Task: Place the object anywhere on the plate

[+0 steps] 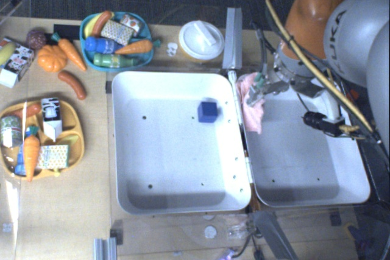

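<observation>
Over the right bin [317,192], near its far left corner, hangs the end effector [261,89] of the grey arm [359,27]. A soft pink cloth [251,108] is just below it, draped on the wall between the two bins. The cloth seems to touch the end effector, but I cannot tell if the end effector is spread or pressed together, or if it pinches the cloth.

Toward the far right of the left bin [152,179] sits a small blue block [208,111], all by itself on the white floor.

Past the far side of the bins, on the surface [61,210], rests a round white plate [202,40]. It is well apart from the cloth and the block.

Left of the plate stands a blue bowl [146,58] of toy food. A yellow tray [76,131] with more toys sits at the far left. A little orange pumpkin [51,58] and a toy sausage [72,84] lie between them.
</observation>
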Controlling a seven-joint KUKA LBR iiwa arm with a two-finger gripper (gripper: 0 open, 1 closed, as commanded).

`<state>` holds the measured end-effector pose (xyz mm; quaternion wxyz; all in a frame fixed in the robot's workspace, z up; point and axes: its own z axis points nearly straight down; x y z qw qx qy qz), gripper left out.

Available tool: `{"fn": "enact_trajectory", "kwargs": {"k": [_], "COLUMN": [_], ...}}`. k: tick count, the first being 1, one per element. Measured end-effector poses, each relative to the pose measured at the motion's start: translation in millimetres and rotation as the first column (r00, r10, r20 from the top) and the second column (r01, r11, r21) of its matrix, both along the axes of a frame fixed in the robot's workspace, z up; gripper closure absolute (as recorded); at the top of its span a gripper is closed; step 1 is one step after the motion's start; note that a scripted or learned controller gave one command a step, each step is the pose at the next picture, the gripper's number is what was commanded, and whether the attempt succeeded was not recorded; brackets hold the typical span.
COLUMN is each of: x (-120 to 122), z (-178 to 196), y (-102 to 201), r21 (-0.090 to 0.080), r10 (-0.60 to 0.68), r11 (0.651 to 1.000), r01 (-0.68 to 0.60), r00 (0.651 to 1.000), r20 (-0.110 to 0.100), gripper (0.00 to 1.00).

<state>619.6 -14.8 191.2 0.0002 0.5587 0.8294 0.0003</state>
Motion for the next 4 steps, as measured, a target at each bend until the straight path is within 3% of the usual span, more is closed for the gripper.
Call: {"fn": "enact_trajectory", "kwargs": {"k": [1, 2, 3, 4], "x": [1.7, -33.0, -62.8, -94.7], "z": [32.3, 41.4, 47.2, 38.6], "y": [0.5, 37.6, 72.5, 110.5], "r21": [0.000, 0.000, -0.001, 0.000], "r10": [0.004, 0.396, 0.722, 0.927], "r11": [1.000, 0.918, 0.692, 0.376], "r01": [-0.004, -0.396, -0.722, -0.927], "r00": [1.000, 0.918, 0.692, 0.376], "r20": [0.002, 0.001, 0.002, 0.001], "gripper": [1.00, 1.00, 1.00, 1.00]}}
